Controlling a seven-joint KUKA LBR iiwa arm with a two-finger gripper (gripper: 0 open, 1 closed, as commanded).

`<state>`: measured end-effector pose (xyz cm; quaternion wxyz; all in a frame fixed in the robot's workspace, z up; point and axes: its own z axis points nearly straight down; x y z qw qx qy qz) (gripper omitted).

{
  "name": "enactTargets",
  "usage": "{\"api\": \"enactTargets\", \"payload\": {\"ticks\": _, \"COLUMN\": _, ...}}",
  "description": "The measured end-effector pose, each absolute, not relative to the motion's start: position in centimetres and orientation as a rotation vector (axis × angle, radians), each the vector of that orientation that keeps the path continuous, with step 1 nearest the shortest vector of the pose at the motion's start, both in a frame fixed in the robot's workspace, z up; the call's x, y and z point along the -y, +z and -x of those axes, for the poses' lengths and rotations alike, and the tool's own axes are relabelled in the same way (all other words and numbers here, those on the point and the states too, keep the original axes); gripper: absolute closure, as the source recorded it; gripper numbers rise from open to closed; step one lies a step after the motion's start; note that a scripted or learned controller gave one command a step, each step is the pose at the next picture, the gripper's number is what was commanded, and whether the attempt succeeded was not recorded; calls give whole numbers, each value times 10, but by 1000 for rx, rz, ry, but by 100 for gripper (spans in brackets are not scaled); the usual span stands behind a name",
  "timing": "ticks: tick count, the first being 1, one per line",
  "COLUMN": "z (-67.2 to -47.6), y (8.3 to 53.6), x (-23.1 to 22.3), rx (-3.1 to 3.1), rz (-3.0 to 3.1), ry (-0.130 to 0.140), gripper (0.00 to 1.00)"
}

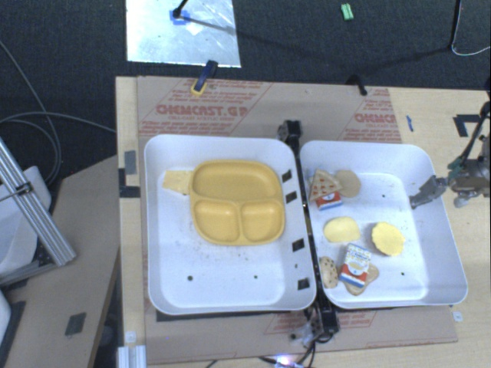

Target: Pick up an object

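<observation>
Nearest the lens, at the six o'clock end of the right bin (441, 282), sits a small red-and-white carton (357, 261) resting partly on a tan cookie-like piece (329, 271). Going toward twelve o'clock from there, a pale yellow oval (341, 228) lies near the bin's middle, with a brighter yellow round piece (388, 238) just beside it at its three o'clock. At the bin's eleven o'clock corner a wedge-shaped snack with a red label (325, 188) touches a beige disc (349, 182).

Across the divider, the left bin (165, 282) carries a yellow compartment plate (234, 202) with a pale flat piece (177, 181) poking out at its nine o'clock.

At three o'clock in the frame, the gripper (424, 192) hangs over the right bin's rim, well apart from every item. I cannot tell from this slant whether it is spread or closed. Nothing sits in it.

No object has been picked yet, so the step in hand is the approach. My judgement is that the bright yellow round piece is the soundest target: it is the closest item to the tool and stands clear of its neighbours on most sides. Coming down squarely over its centre should help, since a flat disc offers little height to grip and could slide. The stacked carton would likely tip or drag the piece beneath it.
</observation>
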<state>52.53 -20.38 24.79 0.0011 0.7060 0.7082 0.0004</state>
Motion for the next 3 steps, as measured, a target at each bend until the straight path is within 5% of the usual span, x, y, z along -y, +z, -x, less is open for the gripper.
{"api": "enactTargets", "payload": {"ticks": 1, "z": -552, "y": 139, "x": 189, "rx": -2232, "rz": -2216, "ry": -2, "gripper": 0}}
{"api": "enactTargets", "payload": {"ticks": 2, "z": -526, "y": 82, "x": 166, "rx": -2224, "rz": -2222, "ry": 0, "gripper": 0}}
{"api": "enactTargets", "payload": {"ticks": 3, "z": -528, "y": 95, "x": 168, "rx": -2220, "rz": -2219, "ry": 3, "gripper": 100}}
